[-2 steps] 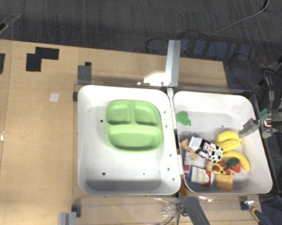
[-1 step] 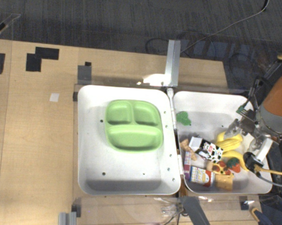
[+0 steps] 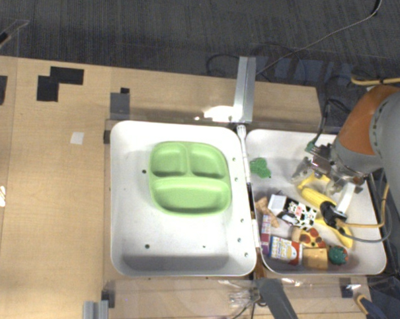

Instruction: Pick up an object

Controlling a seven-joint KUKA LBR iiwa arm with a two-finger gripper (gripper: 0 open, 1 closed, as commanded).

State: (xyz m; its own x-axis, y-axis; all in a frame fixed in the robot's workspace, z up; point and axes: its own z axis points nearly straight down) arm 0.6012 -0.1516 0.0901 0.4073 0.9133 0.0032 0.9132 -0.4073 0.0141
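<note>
- Grey arm (image 3: 387, 124) with its orange band reaches in from the right, cut off by the frame edge; its hand (image 3: 328, 176) hangs low over the right bin (image 3: 280, 142), fingers spread apart, nothing between them.
- Yellow banana (image 3: 320, 204) lies just under the hand, partly hidden by it.
- Small objects crowd the bin's near end: a cow-patterned piece (image 3: 302, 214) and printed cartons (image 3: 283, 248), lettering too small to read.
- Green leafy piece (image 3: 260, 167) sits alone near the divider.
- Left bin (image 3: 128, 205) holds a green divided tray (image 3: 189, 177).
</note>
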